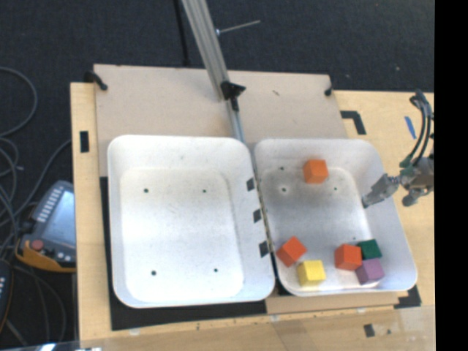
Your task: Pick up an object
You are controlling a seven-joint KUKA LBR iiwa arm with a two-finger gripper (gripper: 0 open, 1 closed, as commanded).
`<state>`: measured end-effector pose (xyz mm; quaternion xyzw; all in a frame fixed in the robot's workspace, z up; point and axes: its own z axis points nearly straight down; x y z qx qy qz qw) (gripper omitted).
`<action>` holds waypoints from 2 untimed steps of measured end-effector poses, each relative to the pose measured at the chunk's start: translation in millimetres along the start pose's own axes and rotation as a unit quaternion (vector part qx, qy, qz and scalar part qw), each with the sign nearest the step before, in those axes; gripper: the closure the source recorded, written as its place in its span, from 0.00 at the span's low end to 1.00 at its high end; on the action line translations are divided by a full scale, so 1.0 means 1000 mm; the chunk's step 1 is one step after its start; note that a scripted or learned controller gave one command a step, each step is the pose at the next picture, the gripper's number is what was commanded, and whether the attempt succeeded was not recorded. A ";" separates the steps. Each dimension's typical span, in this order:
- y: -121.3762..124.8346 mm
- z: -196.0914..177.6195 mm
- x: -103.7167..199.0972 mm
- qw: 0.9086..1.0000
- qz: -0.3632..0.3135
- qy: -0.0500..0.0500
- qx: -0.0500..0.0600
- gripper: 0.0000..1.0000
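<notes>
The right bin [380, 159] holds several small blocks. An orange cube [315, 171] sits near its back. Along the front lie a red-orange cube [292, 251], a yellow cube [311, 272], a red cube [348, 257], a green cube [370, 249] and a purple cube [370, 270]. My gripper [393, 194] hovers over the bin's right rim, well to the right of the orange cube and above the green one in the image. Its two fingers stand apart, open, with nothing between them.
The left bin [117, 196] lies beside the right one. A slanted metal pole [208, 42] rises from the back of the bench between the bins. A teach pendant [51, 225] and cables lie off the bench at the left.
</notes>
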<state>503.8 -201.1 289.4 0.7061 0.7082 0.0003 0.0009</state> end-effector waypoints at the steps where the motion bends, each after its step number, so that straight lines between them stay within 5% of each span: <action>1: 0.078 -0.008 0.025 1.000 -0.002 0.000 -0.002 0.00; 2: 0.133 0.080 0.012 1.000 0.000 0.000 0.003 0.00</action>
